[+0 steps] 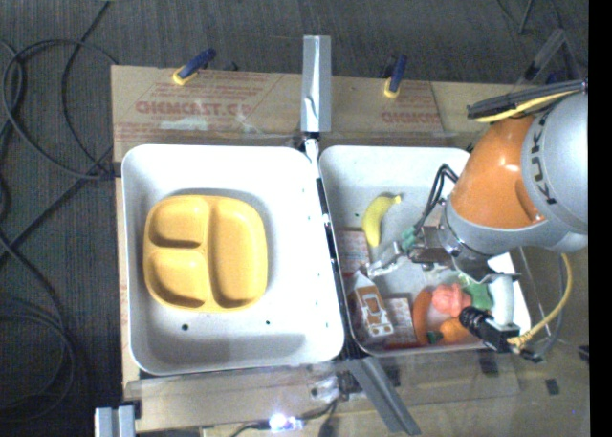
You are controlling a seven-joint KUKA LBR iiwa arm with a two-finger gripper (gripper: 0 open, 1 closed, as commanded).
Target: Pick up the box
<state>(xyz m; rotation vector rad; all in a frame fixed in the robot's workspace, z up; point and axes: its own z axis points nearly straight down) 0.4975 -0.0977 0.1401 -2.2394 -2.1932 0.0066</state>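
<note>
1. Camera view is showing the box lying flat in the lower left corner of the right bin, at lower centre of the frame, so the pick is not yet done.
2. The gripper is hovering just above and to the right of the box, near the lower tip of the banana. Nothing is sitting between its fingers, and whether they are spread or closed I cannot tell at this size.
3. What is remaining, by my judgement: lining up over the box, going down, closing and lifting.
4. Edges are crowding the box. Its left side is lying close to the bin wall next to the left bin, and its lower end is near the bottom wall.
5. An orange and red toy is sitting just right of the box, under the arm, so room on that side is looking tight too.
6. Open floor is lying above the box, between it and the banana.
7. The yellow tray is resting in the left bin, well apart.
</note>
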